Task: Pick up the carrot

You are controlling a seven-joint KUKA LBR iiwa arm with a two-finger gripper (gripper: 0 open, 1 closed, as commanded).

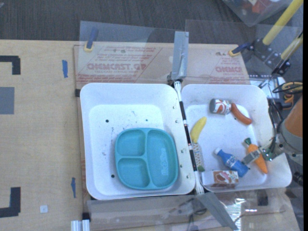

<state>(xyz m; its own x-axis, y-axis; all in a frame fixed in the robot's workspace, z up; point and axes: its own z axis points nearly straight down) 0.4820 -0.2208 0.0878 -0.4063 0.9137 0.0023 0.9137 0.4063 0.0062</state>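
Arm appearance, as you see it at the right edge of the camera view.

You have a small part of the grey KUKA arm (294,141) in frame: a rounded grey housing with a broad orange band (294,123) curving across its upper portion. Thin dark cables (275,110) loop along its left side, running up toward a yellow-and-black cable bundle. Below the housing, a small metallic two-finger gripper (266,154) juts leftward, silver-grey with a pale greenish glint at the tip. You cannot make out screws or markings at this resolution.
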